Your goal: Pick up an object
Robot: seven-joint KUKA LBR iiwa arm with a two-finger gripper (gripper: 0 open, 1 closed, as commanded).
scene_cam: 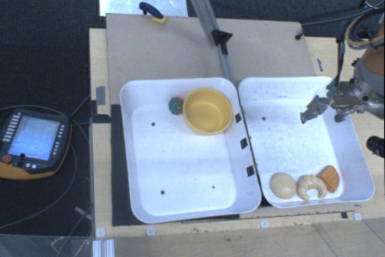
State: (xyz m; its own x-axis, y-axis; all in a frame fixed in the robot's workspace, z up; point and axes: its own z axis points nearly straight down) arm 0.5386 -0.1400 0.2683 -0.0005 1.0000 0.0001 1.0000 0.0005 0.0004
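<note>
Bins on cardboard-topped bench

No readable text, label, brand or number anywhere. Glowing screen on the teach pendant, well left of the left bin, too blurred to read. Small dark marks along that bin's right rim, likewise illegible.

robot lab: teach pendant, bench
</note>
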